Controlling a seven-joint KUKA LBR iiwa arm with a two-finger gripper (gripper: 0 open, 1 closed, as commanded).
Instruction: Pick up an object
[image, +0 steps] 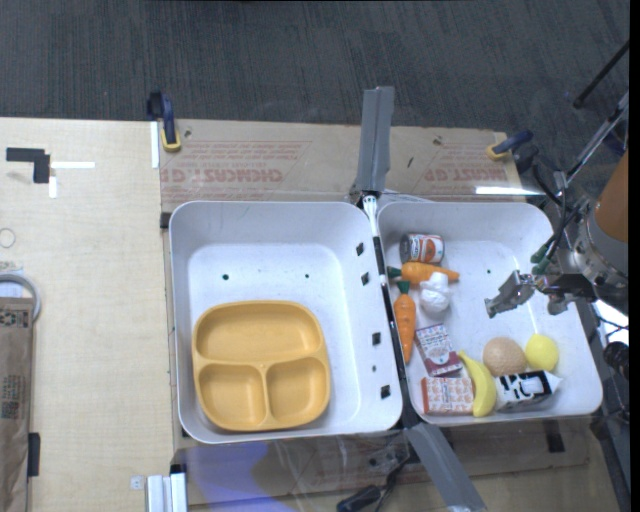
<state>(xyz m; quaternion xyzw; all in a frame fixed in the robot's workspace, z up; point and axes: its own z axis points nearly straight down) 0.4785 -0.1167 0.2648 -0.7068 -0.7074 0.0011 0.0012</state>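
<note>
Nearest the camera, along the front wall of the right bin (590, 400), lie a red and white packet (447, 395), a yellow banana (480, 383) curving against it, and a black and white carton (526, 388) just beside the banana's tip. Just behind those sit a tan, egg-like ball (504, 354) and a yellow lemon (541, 351), close together but whether touching I cannot tell. A small red and white sachet (435, 346) lies left of the ball. In the left bin (185, 300) a yellow divided tray (262, 363) rests toward the front, three compartments showing. My hand (508, 296) hangs over the middle of the right bin, reaching in from the right, above and behind the ball and lemon, with bare white floor under it; I see nothing between my fingers, and I cannot tell how far apart they stand. Along the bin's left wall an orange carrot (404, 320) lies lengthwise, a white crumpled object (434, 292) beside it, then a second carrot (430, 271) lying crosswise, and behind that a red and white can (422, 248) on its side. Farther back, cardboard (300, 160) covers the table (80, 300) behind both bins, held by a yellow clamp (172, 138) at left and another (505, 148) at right.
</note>
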